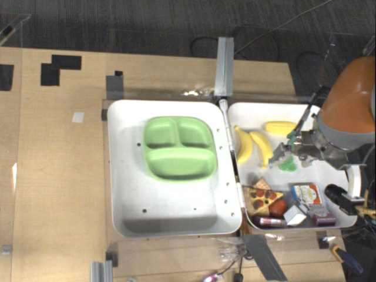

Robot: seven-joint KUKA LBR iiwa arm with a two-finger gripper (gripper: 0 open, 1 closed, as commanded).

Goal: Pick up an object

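Our pincer (pixel 284 155) hangs low in the right bin (pixel 305 111), just above a small green object (pixel 288 165); we cannot tell its state. Bananas (pixel 252 145) lie just beside it, and a green divided plate (pixel 178 147) sits in the left bin (pixel 126 175).

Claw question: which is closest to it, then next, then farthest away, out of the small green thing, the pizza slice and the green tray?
From the claw:
1. Small green thing, just below it in the right bin.
2. Pizza slice, lower in the same bin.
3. Green tray, across the divider in the left bin.
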